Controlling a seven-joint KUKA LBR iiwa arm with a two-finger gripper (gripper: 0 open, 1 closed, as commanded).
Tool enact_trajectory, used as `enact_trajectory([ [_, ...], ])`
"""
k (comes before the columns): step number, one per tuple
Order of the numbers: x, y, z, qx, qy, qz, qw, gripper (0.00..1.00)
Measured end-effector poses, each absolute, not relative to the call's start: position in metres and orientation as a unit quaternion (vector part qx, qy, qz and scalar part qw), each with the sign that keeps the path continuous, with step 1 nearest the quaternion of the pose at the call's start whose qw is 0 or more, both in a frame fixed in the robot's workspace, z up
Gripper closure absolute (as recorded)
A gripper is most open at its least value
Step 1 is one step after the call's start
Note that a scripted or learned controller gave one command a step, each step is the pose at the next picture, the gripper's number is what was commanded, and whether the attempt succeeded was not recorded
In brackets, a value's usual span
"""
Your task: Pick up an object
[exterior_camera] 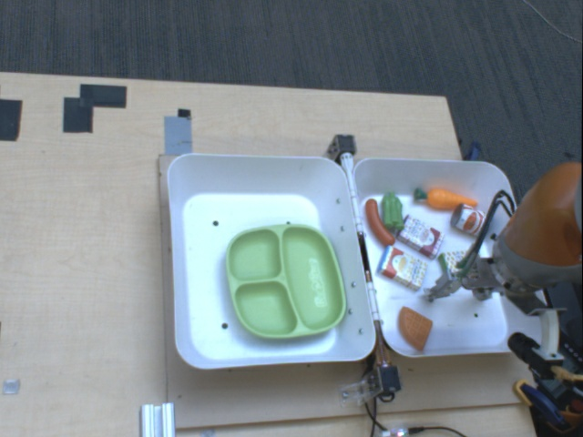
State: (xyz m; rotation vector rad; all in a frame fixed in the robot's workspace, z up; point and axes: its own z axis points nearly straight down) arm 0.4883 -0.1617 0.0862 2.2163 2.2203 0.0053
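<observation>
Dark carpet lay beyond the wooden bench (82, 244); the left bin (196, 335) held a green divided plate (285, 281). Over the right bin (492, 330), the gripper (444, 289) stood slightly parted, gripping nothing, near a small carton (404, 267).

A pale wooden bench (82, 244) bears two white bins, left bin (178, 244) touching right bin (492, 176).
</observation>
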Motion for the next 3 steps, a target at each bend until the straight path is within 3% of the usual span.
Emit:
enact_trajectory([
  [1,0.49,-0.162,0.098,0.706,0.708,0.0034,0.005,1.0],
  [2,0.49,-0.162,0.098,0.706,0.708,0.0033,0.005,0.0],
  [3,0.487,-0.105,0.093,0.706,0.709,0.001,0.0,0.0],
])
